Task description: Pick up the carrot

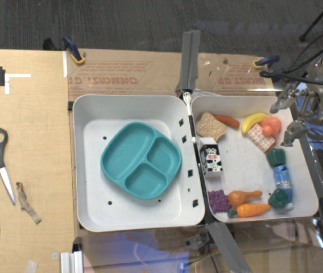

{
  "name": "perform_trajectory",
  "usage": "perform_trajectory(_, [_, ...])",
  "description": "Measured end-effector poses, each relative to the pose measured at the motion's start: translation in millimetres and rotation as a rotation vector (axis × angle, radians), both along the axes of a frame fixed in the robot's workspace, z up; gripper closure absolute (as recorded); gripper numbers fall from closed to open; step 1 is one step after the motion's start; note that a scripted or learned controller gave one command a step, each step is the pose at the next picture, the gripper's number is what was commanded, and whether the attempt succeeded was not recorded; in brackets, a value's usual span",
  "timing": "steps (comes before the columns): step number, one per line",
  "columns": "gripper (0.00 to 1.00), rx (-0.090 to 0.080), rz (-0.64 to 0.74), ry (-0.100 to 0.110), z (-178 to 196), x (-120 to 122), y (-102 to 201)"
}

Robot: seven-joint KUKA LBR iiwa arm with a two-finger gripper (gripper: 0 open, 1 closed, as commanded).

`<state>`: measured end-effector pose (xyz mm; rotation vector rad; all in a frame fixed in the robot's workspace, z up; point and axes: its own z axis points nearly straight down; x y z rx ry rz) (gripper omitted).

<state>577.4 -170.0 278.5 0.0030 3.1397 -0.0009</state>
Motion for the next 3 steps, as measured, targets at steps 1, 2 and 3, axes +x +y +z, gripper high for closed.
perform_trajectory(1, [0.0,0.001,0.054,0.002,-145.3,-99.4,45.5])
perform_trajectory(2, [0.0,-0.003,0.009,-0.025,-179.5,-83.6,67.4])
perform_trajectory(3, [0.0,-0.004,0.18,-0.025,-179.7,-81.6,76.1])
